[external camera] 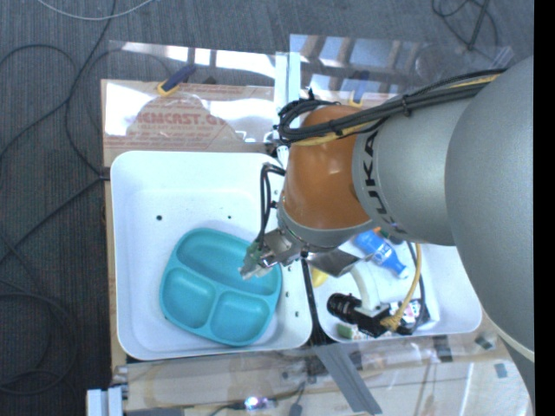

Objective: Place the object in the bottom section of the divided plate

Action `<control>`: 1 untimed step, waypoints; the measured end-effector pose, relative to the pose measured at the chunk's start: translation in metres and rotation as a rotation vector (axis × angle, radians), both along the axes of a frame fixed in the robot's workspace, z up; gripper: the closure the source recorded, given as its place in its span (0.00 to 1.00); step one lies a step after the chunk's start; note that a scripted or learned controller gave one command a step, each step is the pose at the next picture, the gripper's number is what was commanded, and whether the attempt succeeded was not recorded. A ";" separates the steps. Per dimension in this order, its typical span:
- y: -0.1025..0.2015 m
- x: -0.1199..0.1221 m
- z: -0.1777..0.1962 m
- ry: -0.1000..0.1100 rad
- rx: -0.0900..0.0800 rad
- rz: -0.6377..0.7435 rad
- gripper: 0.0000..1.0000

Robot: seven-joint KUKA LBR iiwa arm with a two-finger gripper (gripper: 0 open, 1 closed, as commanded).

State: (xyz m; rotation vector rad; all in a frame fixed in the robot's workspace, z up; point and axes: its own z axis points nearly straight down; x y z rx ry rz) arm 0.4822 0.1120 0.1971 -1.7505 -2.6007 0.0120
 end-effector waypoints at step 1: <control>0.059 0.017 -0.055 0.002 0.000 0.158 1.00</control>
